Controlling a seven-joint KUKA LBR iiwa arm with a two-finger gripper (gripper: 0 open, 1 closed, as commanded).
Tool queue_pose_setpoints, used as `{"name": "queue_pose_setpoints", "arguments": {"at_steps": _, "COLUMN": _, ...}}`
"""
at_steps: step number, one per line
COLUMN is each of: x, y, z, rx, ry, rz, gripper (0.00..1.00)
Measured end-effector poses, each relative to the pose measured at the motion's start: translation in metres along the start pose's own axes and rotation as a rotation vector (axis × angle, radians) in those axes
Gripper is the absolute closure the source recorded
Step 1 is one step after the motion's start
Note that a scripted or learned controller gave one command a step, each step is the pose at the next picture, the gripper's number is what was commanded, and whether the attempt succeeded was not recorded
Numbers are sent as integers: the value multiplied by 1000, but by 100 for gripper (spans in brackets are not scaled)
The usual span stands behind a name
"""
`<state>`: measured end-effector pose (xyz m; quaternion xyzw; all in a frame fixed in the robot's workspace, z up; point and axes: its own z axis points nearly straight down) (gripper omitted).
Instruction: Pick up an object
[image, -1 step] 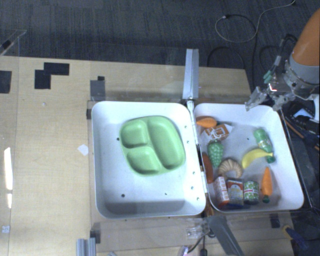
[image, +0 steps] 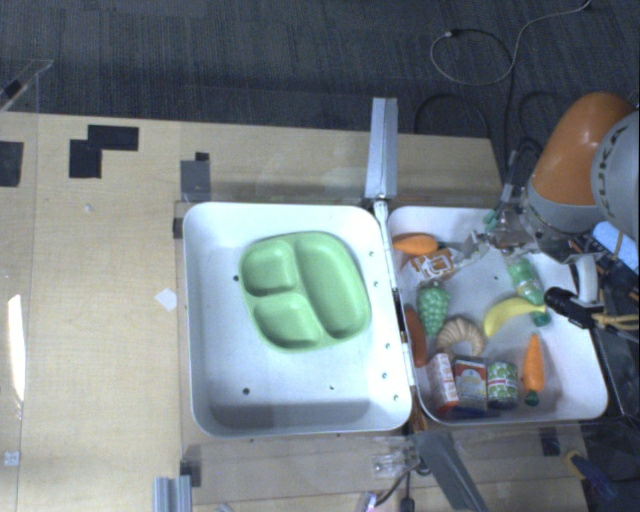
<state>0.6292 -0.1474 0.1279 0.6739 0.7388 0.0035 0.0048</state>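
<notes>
We see the left bin (image: 200, 330) holding a green divided plate (image: 303, 289) near its middle, and the right bin (image: 590, 395) beside it crowded with toy food. The grey arm (image: 585, 160) with its orange band leans in over the right bin's far right corner. Its gripper (image: 500, 232) hangs low above that bin's upper part, and we cannot tell how it is set. Below it lie a yellow banana (image: 510, 313), a croissant (image: 462, 334), green grapes (image: 433, 306), a carrot (image: 534, 362) and an orange piece (image: 416, 243) at the far edge. Small cans (image: 470, 382) stand along the near wall
</notes>
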Motion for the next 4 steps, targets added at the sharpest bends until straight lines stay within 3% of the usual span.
{"name": "queue_pose_setpoints", "arguments": {"at_steps": 1, "x": -27, "y": -11, "z": 30, "rx": -8, "ry": 6, "rz": -68, "gripper": 0}}
{"name": "queue_pose_setpoints", "arguments": {"at_steps": 2, "x": -28, "y": -11, "z": 23, "rx": -6, "ry": 4, "rz": -70, "gripper": 100}}
{"name": "queue_pose_setpoints", "arguments": {"at_steps": 3, "x": -28, "y": -8, "z": 14, "rx": -9, "ry": 4, "rz": -72, "gripper": 100}}
{"name": "queue_pose_setpoints", "arguments": {"at_steps": 4, "x": -2, "y": 41, "z": -97, "rx": 7, "ry": 1, "rz": -38, "gripper": 100}}
